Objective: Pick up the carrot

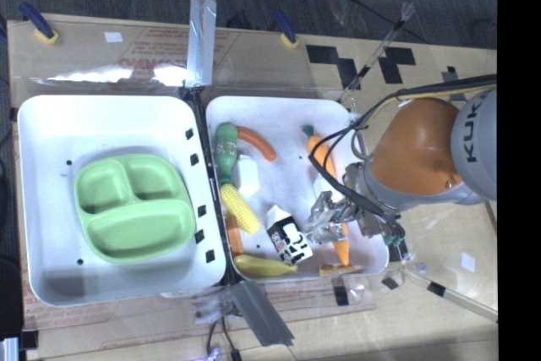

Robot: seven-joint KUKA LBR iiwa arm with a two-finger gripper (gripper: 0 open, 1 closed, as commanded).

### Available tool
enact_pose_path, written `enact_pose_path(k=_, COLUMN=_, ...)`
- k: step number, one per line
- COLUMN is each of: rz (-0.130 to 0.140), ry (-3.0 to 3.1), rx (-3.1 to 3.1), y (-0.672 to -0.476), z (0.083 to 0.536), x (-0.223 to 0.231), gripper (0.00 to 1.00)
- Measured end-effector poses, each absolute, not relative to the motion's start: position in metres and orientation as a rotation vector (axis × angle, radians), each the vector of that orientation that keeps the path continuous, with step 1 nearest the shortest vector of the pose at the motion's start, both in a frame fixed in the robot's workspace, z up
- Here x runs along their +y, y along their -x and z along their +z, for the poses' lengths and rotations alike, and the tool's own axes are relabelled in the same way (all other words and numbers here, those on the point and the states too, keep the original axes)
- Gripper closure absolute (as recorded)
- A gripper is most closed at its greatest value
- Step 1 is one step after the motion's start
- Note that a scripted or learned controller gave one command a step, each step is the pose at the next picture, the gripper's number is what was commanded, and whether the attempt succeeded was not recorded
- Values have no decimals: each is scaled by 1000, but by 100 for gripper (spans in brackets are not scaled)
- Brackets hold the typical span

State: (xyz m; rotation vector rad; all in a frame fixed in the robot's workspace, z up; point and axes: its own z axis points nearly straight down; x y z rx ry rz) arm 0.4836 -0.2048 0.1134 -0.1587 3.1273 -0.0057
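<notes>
The arm reached in from the right, its orange band point(418, 150) hanging over the right bin's point(279, 108) right rim. The gripper point(331, 220) sat low in that bin's near right part, and whether its fingers were spread or closed could not be told from the camera view.

A carrot point(341, 249) lay just beside the gripper toward the near edge, tip pointing at the bin's near right corner; nothing showed it between the fingers. A second carrot point(322, 155) lay along the right wall with its green top toward the far edge, partly crossed by black cables.

Along the left wall stood a green vegetable point(225, 148), then a corn cob point(239, 207) nearer the front. An orange sausage-like piece point(256, 143) lay at a slant near the far left corner. A banana point(264, 266) rested against the near wall, and a small black-and-white object point(290, 241) sat near the middle of the near half.

The left bin point(51, 123) carried a green divided plate point(133, 203) at its middle.
</notes>
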Motion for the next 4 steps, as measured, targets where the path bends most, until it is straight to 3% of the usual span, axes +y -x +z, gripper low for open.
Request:
enact_pose_path(k=1, rz=-5, ry=160, rx=3127, y=-484, z=113, x=-204, gripper=0)
enact_pose_path(k=2, rz=-7, ry=175, rx=3123, y=-486, z=123, x=-203, gripper=100)
enact_pose_path(k=3, rz=-7, ry=175, rx=3123, y=-486, z=123, x=-202, gripper=0)
enact_pose_path(k=4, rz=2, ry=446, rx=3111, y=-486, z=92, x=-202, gripper=0)
